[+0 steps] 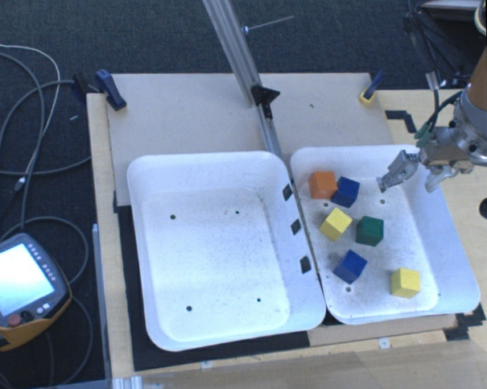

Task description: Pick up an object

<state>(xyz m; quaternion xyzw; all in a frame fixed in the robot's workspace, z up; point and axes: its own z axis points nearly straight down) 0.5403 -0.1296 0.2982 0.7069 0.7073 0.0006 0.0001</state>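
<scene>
Gripper (pixel 413 174) was seen open, empty, above the right bin (pixel 451 237). Blocks judged light, rigid; green block (pixel 370 230) best gripped across flat sides.

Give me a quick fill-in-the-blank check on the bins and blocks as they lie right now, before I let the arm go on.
1. All the blocks lie in the ____ bin as the camera sees it.
2. The orange block touches a ____ block on its right.
3. The number of yellow blocks is ____.
4. The gripper hangs over the right bin's ____ right corner.

Missing words: right; blue; two; upper
</scene>
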